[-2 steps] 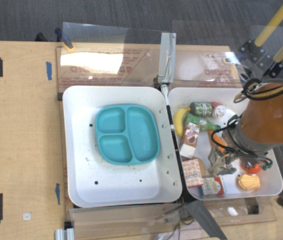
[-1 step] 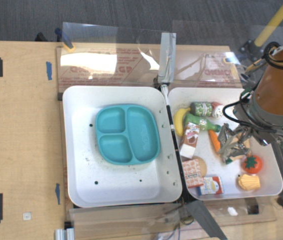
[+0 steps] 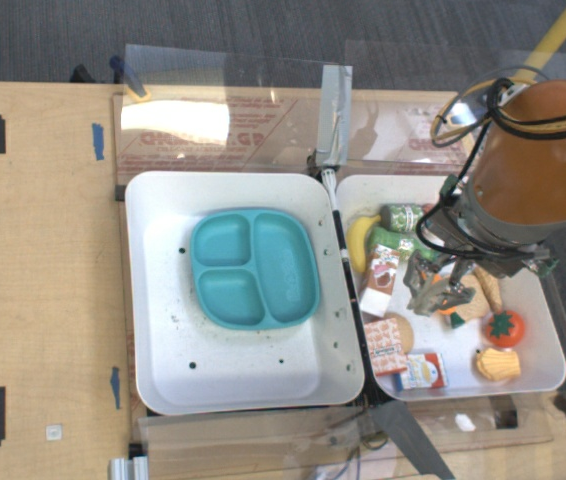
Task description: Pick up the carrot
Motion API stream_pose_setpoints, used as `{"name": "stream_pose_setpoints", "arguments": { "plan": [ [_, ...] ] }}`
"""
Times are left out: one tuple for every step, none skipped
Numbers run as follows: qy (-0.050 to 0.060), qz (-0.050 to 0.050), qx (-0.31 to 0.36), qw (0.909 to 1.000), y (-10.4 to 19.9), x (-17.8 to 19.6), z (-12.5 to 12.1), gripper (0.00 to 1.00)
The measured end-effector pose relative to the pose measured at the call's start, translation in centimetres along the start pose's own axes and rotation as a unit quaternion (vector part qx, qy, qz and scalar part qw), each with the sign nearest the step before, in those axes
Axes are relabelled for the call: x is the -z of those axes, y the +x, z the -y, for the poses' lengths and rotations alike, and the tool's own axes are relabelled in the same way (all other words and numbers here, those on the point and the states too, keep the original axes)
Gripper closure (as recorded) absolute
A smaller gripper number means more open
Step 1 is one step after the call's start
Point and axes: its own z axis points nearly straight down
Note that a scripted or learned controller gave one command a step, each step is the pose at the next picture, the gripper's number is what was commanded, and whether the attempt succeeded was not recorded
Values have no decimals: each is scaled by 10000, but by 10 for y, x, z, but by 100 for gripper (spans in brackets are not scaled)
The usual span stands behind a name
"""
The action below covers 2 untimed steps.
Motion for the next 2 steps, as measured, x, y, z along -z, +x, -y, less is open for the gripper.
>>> {"name": "stream_pose_setpoints", "arguments": {
  "plan": [
    [11, -9, 821, 9966, 38, 63, 45, 100],
    [22, 25, 824, 9966, 34, 73, 44, 100]
  ]
}}
